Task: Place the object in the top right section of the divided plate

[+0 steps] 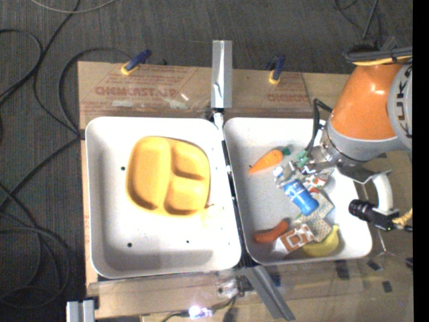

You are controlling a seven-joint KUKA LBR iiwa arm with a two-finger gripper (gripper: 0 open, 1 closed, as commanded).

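Note:
The yellow divided plate (169, 174) lies in the left bin (107, 240), with one long section on its left and two smaller ones on its right. All its sections hold nothing. My gripper (305, 171) hangs low over the middle of the right bin (244, 200), below the arm's orange band (369, 106). Directly under and around it is a cluster of objects: a blue can-like object (299, 197) and small white and green pieces (289, 161). An orange carrot (267, 160) lies just to the gripper's left.
Near the right bin's front edge lie a reddish sausage (271, 233), a small printed box (299, 235) and a yellow banana (323, 244). A metal divider bar (221, 79) stands behind the gap between the bins. Cables trail across the floor around the bench.

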